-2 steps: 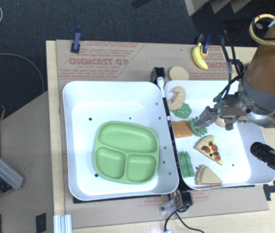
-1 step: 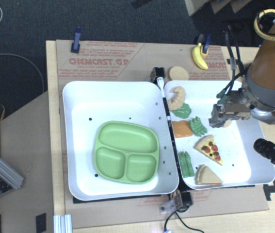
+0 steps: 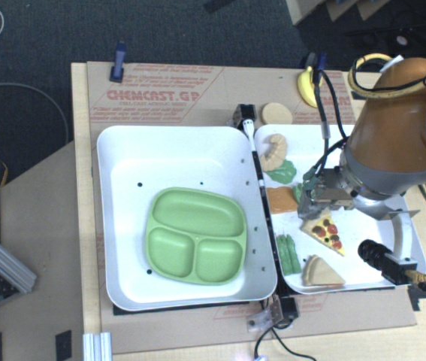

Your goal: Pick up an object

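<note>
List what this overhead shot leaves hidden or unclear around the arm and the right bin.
- Gripper: too small and dark in the camera view to tell whether its fingers are open or shut.
- Right bin: the arm covers much of its far right side.
- Brown slab: its right end runs under the gripper.
- Pizza slice: its top edge is shadowed by the gripper.

Arm (image 3: pixel 397 126): big rounded orange band up top, grey housing below w/ metal wrist hardware. Black cables (image 3: pixel 325 111) run along its left side; yellow-black cable loop near top.
</note>
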